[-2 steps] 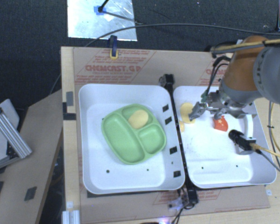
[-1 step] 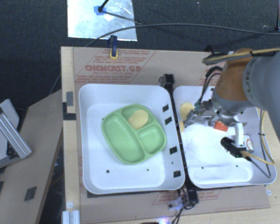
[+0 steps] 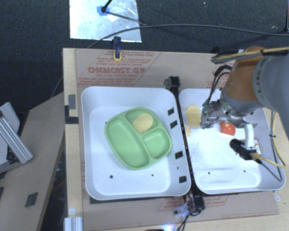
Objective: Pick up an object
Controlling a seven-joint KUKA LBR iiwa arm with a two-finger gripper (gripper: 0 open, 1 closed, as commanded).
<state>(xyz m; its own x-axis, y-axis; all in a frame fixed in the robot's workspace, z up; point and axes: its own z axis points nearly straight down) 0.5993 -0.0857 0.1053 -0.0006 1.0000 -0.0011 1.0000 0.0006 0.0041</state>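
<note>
Just beside the gripper: yellow piece, red piece.
Handling: likely light; pinch across the middle.
Jaw spread: cannot tell.

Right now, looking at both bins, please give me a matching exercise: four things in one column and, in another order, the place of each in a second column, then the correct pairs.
Things:
1. green divided plate
2. pale yellow piece
3. red object
4. blue clamp

Places:
A. in the right bin, beside the gripper
B. at the far edge of the board, beyond the bins
C. flat in the left bin
D. in an upper compartment of the plate

Pairs: 1-C, 2-D, 3-A, 4-B
</note>
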